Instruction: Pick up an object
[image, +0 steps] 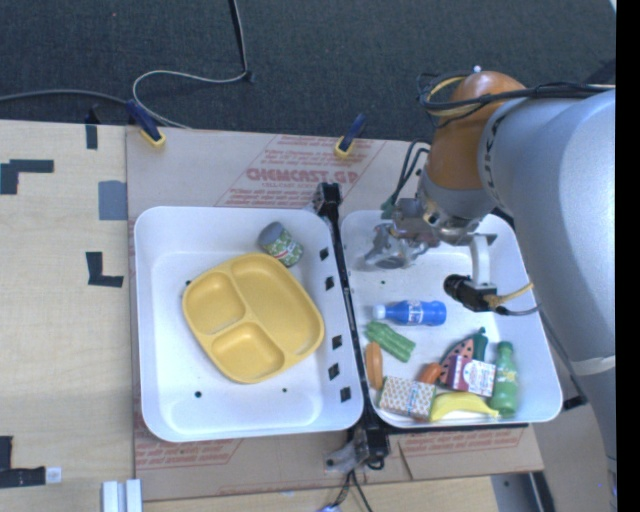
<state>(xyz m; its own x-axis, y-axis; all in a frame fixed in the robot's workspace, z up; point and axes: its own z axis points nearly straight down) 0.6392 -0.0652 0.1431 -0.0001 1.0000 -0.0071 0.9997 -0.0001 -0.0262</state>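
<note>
While the arm (540, 150) reaches in from the right, the end effector (395, 245) hangs over the top part of the right bin (520, 250), close to the wall between the two bins. It is a blurry grey shape from above, so I cannot tell how it is set, and nothing shows inside it. My guess is that the arm is at the reaching step, with the pick not yet made.

Things to pick lie lower down in the right bin. A blue bottle (415, 313) lies on its side just below the end effector. A green pod (390, 341) lies under that, and an orange carrot (374, 365) sits near the middle wall. In the bottom corner a box with dots (407, 398), a yellow banana (465, 406), a green bottle (504, 380) and a dark carton (465, 365) are packed close together, some touching.

The blue bottle looks easiest, since it has open floor around it. The next move likely means going down over it and closing on its sides. It is round, so it may roll.

The left bin (160, 330) holds a yellow tray (252, 316) and a small can (279, 241) near its top edge. Both bins rest on the table (60, 330). The middle wall is near the end effector, so it should keep off that edge.
</note>
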